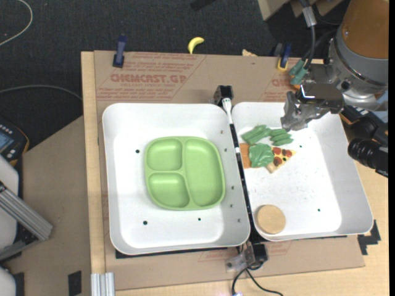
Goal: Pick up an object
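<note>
In the right bin (333, 190) lie a green pea pod (264, 132), a pizza slice with green topping (265, 155) and a round tan cookie (270, 219). My gripper (295, 121) hangs over the upper part of the right bin, just right of the pea pod and above the pizza slice. Nothing shows between its fingers. The left bin (123, 184) holds a green divided plate (184, 172).
Both bins rest on a brown cardboard sheet (154, 76). A blue clamp (120, 51) and a yellow banana-shaped toy (195, 43) sit at the sheet's far edge. Black clips (223, 94) join the bins at the middle.
</note>
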Tool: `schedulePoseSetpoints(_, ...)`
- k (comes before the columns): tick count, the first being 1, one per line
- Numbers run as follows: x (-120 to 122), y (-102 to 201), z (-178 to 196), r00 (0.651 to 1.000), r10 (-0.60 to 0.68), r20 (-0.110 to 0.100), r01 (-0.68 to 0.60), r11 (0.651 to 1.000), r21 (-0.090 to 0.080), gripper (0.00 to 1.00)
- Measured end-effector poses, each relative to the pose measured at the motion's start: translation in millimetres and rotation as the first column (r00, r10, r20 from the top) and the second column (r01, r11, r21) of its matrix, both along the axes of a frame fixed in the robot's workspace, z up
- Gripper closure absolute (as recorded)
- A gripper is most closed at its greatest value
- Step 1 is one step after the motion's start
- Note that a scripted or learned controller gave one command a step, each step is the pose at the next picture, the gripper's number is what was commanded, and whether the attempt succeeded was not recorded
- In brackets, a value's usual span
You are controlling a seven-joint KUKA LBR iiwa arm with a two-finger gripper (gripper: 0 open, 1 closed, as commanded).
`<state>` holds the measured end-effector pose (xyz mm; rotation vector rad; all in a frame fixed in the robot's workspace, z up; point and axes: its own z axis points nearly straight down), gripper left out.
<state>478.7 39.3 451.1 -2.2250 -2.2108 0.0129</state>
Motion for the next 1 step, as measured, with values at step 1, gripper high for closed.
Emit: schedulePoseSetpoints(1, -1.5, 40.9, -134.2, 1.000, 0.009, -0.007, -0.009, 1.000, 0.001, 1.00)
